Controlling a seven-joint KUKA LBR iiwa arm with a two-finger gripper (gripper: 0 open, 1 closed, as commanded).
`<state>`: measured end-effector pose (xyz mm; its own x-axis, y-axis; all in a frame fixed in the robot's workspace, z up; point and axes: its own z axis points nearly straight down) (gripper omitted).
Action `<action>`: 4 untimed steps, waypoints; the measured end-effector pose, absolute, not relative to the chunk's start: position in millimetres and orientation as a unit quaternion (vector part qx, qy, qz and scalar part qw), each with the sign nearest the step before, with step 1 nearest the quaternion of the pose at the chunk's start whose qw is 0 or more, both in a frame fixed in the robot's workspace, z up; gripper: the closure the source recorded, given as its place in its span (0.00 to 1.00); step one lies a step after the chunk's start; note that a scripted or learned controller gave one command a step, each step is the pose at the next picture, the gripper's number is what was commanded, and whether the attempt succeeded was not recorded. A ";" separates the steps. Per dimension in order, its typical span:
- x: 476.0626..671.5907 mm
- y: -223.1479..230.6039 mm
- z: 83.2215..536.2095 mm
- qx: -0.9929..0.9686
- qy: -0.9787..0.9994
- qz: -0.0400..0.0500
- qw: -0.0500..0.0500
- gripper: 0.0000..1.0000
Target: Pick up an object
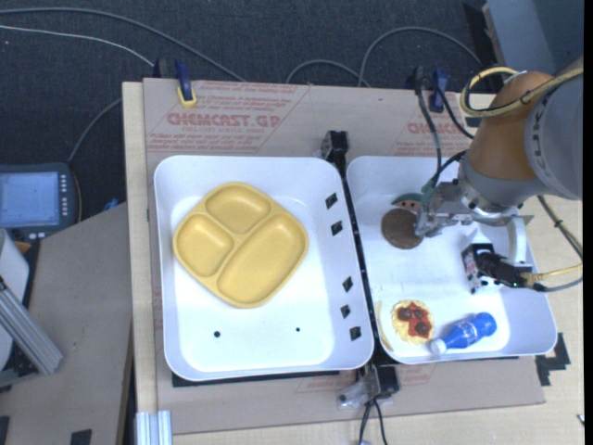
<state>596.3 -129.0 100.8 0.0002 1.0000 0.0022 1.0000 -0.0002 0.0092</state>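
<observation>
Gripper [428,222] touching brown disc [400,229] in right bin [533,327]; finger state unclear. Pizza [412,320], blue bottle [466,331] below it. One yellow tray [241,243] in left bin [250,355].

One fixed camera above the bench, looking down at a slant.

The camera view takes in the whole bench [250,100] from moderate height, far enough to hold both white bins entire: the left bin [185,341] toward 9 o'clock, the right bin [533,336] toward 3 o'clock. Dark floor fills the 12 o'clock edge, so the lens tilts away from the 6 o'clock side. The arm [519,137] enters from about 2 o'clock.
</observation>
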 end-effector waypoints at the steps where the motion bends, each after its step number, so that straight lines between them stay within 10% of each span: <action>1: 596.5 -129.0 165.8 0.707 0.708 0.002 0.003 1.00; 4: 582.0 -86.2 257.1 0.705 0.709 0.001 -0.002 1.00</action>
<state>582.0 -86.2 257.1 -0.0058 1.0000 0.0036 1.0000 0.0058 -0.0019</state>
